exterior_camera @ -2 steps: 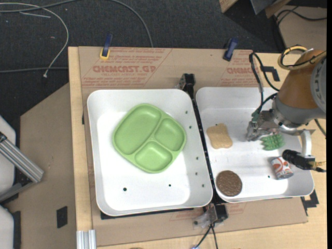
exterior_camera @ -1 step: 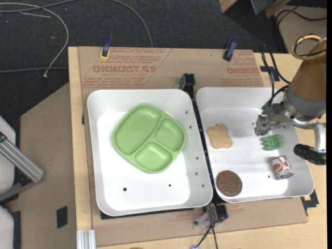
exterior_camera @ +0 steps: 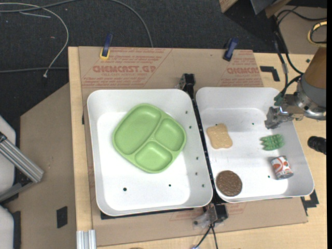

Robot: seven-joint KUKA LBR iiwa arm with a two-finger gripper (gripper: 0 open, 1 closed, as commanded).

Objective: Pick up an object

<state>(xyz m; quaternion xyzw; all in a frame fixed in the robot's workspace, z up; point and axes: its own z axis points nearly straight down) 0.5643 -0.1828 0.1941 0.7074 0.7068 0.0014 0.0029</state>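
Hovering at the right edge of the frame, my claw (exterior_camera: 273, 119) sits over the upper right part of the right bin (exterior_camera: 244, 96), and I cannot tell from this slant how it stands; nothing shows in its grip.

My nearest candidate is the green leafy toy (exterior_camera: 272, 141), just below the claw in the frame, near the bin's right wall. To take it well, I judge I should come straight down over its middle, keep clear of the wall, and close across its narrow width rather than along its length. It looks small, flat and frilled at the edges, so a shallow descent would likely slip over it; I would go low to the bin floor.

Other choices lie in the same bin: a small red-and-white can (exterior_camera: 280, 167) on its side toward the lower right, a tan bread slice (exterior_camera: 219, 136) near the bin's left wall, and a dark brown round patty (exterior_camera: 229, 182) at the lower left corner. The can may roll when nudged.

A green divided plate (exterior_camera: 149, 138) rests in the left bin (exterior_camera: 104, 139) on the desk (exterior_camera: 83, 77), well apart from the claw.
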